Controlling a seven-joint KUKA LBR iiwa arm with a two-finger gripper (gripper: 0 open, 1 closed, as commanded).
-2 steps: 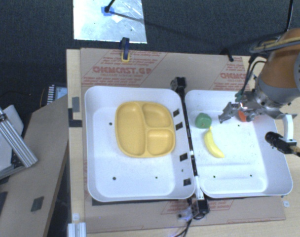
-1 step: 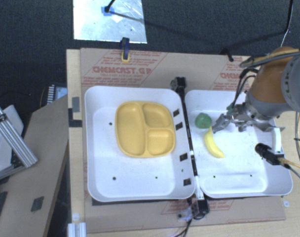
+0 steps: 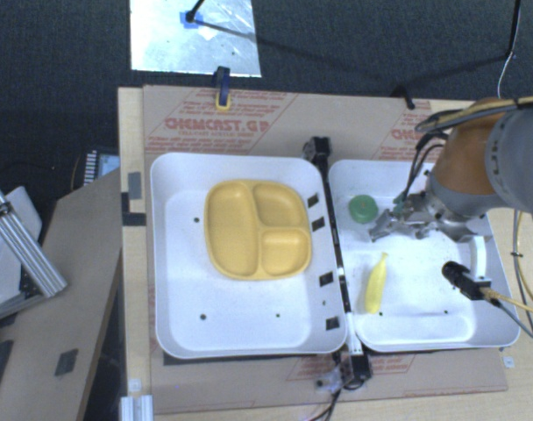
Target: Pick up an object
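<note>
our gripper [image 3: 391, 224] hovers low in the right bin [image 3: 407, 336], just right of the green cap [image 3: 363, 207]; we cannot tell how its pincer stands. the yellow banana [image 3: 375, 283] lies nearer, by the divider. we could nudge the cap away, since it sits so close. the yellow plate [image 3: 256, 229] rests in the left bin [image 3: 240, 323], well clear.

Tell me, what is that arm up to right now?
Gripper low in right bin, beside green round object; nothing seen held. Yellow banana-shaped piece lies apart. Yellow divided plate in left bin. Nothing blocking.
</note>
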